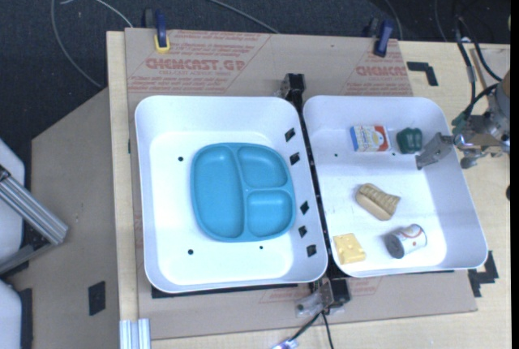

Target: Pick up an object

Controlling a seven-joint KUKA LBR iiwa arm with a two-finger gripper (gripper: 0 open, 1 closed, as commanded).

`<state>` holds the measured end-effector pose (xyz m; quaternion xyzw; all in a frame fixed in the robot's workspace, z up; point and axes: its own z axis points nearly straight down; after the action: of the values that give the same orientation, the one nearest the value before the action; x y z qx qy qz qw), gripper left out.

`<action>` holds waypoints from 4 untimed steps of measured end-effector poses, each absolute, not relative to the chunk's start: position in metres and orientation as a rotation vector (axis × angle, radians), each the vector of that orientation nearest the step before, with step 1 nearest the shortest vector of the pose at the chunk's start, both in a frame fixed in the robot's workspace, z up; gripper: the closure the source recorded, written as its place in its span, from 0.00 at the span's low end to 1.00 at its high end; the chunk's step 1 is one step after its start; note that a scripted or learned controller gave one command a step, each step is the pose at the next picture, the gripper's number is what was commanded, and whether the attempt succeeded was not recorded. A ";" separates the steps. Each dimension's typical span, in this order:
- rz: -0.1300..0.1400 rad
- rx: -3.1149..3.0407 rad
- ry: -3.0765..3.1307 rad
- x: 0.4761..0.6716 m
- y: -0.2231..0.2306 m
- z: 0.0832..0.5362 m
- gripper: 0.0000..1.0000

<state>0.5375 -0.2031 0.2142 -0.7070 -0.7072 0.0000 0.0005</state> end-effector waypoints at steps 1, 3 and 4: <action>0.003 -2.217 -2.217 0.535 -0.193 0.165 0.00; 0.001 -2.219 -2.218 0.530 -0.185 0.084 0.00; -0.002 -2.220 -2.221 0.531 -0.185 0.096 1.00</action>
<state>0.5307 -0.1854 0.0961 -0.7071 -0.7071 -0.0006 0.0007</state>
